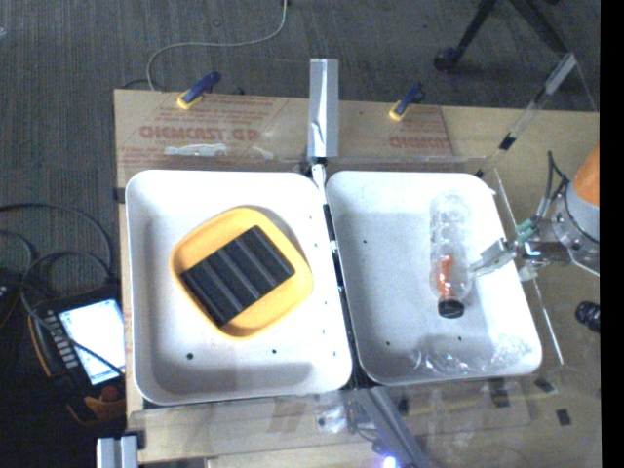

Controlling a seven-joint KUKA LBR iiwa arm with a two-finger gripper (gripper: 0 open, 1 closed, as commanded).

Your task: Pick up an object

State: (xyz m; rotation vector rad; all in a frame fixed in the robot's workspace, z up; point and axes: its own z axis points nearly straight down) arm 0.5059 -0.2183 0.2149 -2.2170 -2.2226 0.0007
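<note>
Bottle lies lengthwise in the right bin, and since your gripper sits just beside it with fingers I cannot tell open or closed, straddle its middle squarely before closing.

Two white bins, one yellow-and-black tray, one clear bottle, two blue clamps.

Grey carpet floor surrounds the wooden tabletop, with a thin cable and a black chair base.
</note>
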